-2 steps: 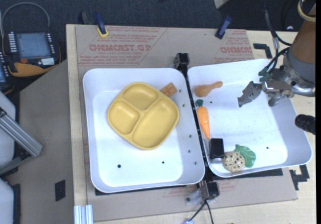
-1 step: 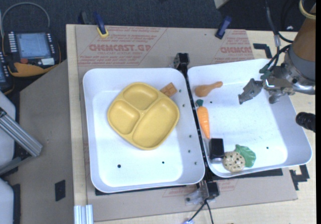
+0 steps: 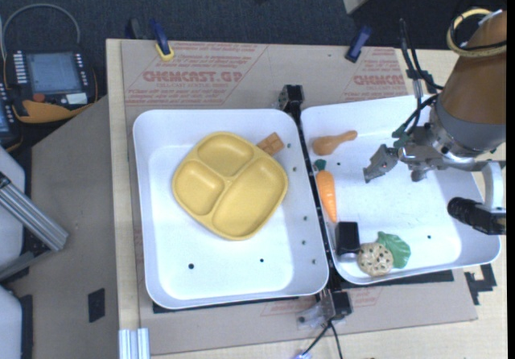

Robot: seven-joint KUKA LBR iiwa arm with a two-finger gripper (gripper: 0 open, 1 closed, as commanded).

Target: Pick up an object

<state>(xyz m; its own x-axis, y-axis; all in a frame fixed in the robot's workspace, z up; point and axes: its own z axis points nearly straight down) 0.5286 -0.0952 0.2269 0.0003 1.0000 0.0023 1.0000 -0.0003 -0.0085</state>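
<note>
My gripper hangs over the middle of the right bin, open, with nothing between its fingers. To its left lie a tan pear-shaped piece and an orange carrot along the bin's left wall. Near the front wall sit a black block, a speckled cookie and a green leafy piece. All of these lie apart from the gripper.
The left bin holds a yellow divided plate with a small brown block at its upper right rim. A black divider clamp sits between the bins. The arm's orange band rises at the right.
</note>
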